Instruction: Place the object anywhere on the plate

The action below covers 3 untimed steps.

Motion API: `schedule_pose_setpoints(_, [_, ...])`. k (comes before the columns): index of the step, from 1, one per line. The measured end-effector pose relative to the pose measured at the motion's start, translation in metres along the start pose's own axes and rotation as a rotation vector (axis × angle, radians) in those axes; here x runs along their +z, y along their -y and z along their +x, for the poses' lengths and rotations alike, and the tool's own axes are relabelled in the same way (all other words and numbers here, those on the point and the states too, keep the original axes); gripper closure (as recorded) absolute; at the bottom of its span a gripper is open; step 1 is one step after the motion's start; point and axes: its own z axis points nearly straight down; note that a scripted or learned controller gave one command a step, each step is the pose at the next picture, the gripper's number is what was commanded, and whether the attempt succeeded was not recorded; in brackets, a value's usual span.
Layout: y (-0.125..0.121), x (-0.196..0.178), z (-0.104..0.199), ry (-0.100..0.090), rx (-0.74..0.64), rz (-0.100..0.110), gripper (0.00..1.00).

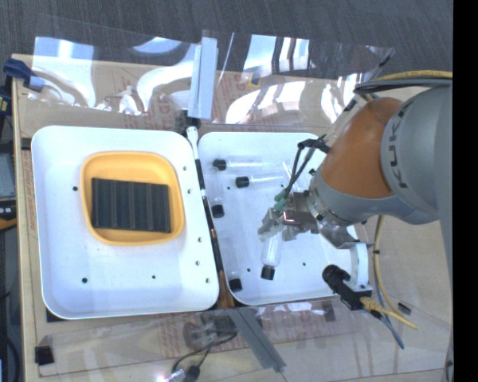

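The gripper (276, 223), its opening impossible to tell, hangs over a clear plastic tube (270, 255) mid right white bin (247, 297); yellow square plate (131, 200) sits centred in left bin (56, 285).

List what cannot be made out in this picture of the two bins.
- Gripper: in the camera view, its fingers are small and blurred over the right bin, so their state is unclear.
- Clear tube: too transparent to tell whether the gripper touches it.
- Right bin's far side: hidden under the arm.
- Plate: the dark ridged insert covers its centre.
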Motion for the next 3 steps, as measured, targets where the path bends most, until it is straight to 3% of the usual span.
schedule_pose_setpoints(1, [-0.052,-0.048,0.035,-0.001,-0.076,0.002,1.00])
schedule_pose_setpoints(2, [-0.011,0.056,0.035,-0.002,-0.332,0.005,1.00])
schedule_pose_setpoints(3, [-0.026,0.010,0.109,0.000,-0.311,0.002,1.00])
